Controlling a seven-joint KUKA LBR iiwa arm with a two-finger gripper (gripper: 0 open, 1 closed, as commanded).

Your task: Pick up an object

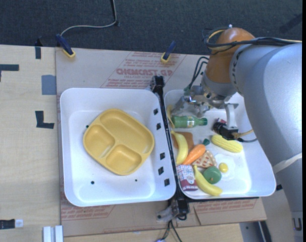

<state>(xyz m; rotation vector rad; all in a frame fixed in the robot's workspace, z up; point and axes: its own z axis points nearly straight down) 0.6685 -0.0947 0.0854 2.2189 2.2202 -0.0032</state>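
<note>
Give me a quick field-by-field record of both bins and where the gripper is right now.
left bin: holds a yellow divided tray
right bin: pile of toy food
green bottle: lying on its side, near the bin's far end
carrot: next to a banana
corn cob: right side of the pile
gripper: over the right bin's far end, just above the green bottle
grasp: nothing seen between the fingers

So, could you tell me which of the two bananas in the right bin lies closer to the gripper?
The banana beside the carrot, just below the green bottle, is closer to the gripper; the other banana lies at the bin's near edge.
</note>
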